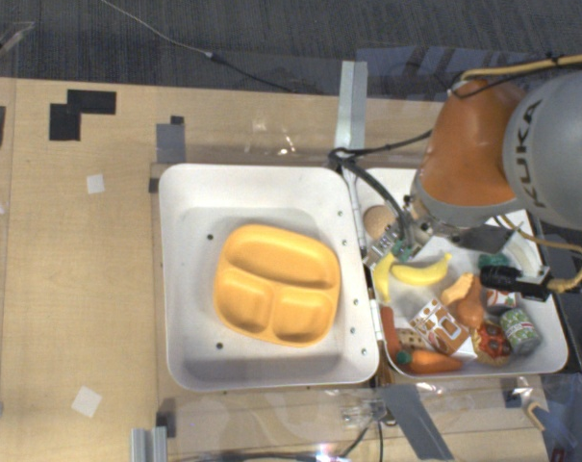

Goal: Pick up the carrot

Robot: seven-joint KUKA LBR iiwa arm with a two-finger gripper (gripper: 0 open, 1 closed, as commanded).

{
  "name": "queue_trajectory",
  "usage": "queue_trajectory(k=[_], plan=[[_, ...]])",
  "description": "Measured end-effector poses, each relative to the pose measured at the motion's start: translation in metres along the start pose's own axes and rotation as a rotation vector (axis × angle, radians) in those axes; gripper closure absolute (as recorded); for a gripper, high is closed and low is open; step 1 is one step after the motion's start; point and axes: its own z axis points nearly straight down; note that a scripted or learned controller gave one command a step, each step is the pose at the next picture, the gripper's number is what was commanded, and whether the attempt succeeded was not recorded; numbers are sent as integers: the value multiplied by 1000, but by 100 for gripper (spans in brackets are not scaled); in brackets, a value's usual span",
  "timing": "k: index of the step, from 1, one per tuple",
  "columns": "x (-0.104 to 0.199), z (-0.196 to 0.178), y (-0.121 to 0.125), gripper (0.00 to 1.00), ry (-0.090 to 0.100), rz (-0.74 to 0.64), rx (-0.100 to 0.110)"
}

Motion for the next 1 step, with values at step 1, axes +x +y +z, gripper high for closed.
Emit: queue_trajectory(k=[1], plan=[[-62,-97,-20,100,-11,-76,-2]])
